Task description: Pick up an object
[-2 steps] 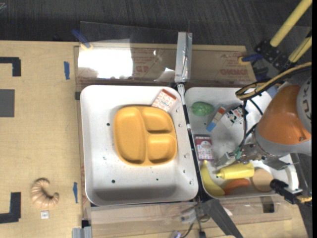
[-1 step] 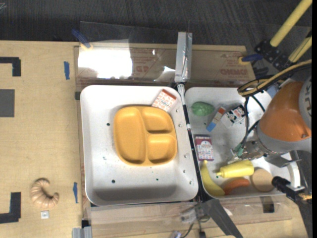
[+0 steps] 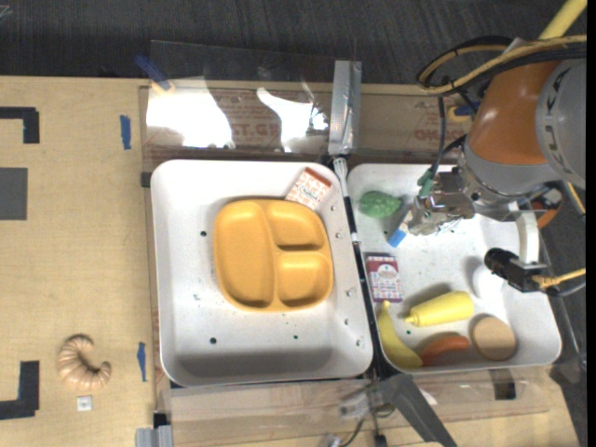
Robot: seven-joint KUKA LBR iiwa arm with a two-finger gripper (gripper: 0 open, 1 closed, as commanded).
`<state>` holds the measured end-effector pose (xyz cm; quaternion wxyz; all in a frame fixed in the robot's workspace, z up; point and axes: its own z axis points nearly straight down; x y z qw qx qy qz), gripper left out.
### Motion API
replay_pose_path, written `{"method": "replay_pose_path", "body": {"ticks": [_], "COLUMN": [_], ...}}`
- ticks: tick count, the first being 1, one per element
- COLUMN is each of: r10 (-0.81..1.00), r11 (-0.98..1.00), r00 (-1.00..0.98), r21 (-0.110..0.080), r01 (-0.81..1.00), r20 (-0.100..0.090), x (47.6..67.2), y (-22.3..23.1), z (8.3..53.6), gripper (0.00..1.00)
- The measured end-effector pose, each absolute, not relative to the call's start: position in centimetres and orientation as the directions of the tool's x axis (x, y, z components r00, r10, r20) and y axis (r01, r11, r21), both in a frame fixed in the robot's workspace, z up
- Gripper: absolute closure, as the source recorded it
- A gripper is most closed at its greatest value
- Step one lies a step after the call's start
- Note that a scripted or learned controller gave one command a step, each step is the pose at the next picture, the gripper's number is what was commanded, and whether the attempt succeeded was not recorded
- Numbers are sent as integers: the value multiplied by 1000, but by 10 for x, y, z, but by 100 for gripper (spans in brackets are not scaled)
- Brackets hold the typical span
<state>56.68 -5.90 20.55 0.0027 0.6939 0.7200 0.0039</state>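
My gripper (image 3: pixel 421 220) hangs over the back of the right bin (image 3: pixel 521 250), just right of a green lump (image 3: pixel 378 203). A small blue piece (image 3: pixel 397 237) lies right below its tip; whether they touch cannot be told. Along the bin's front lie a yellow bottle (image 3: pixel 440 308), a banana (image 3: pixel 394 340), a red item (image 3: pixel 445 345) and a brown round object (image 3: pixel 494 336). A red and white packet (image 3: pixel 383 278) rests by the bin's left wall.
The left bin (image 3: pixel 177 250) holds a yellow divided plate (image 3: pixel 272 253) and a small red and white packet (image 3: pixel 308 188) at its back edge. A croissant-shaped toy (image 3: pixel 84 361) lies on the bench at the far left. Cables loop behind the arm's orange band (image 3: pixel 512 110).
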Motion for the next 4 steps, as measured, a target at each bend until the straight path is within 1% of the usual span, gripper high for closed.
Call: {"method": "replay_pose_path", "body": {"ticks": [1, 2, 3, 4], "r10": [1000, 1000, 998, 990], "r11": [21, 20, 56, 144], "r00": [-21, -20, -56, -144], "r21": [7, 6, -9, 8], "r01": [1000, 1000, 998, 990], "r20": [2, -1, -1, 1], "x": [598, 598, 583, 612], "y": [25, 25, -69, -12], "z": [302, 311, 187, 262], "gripper": [100, 100, 100, 100]}}
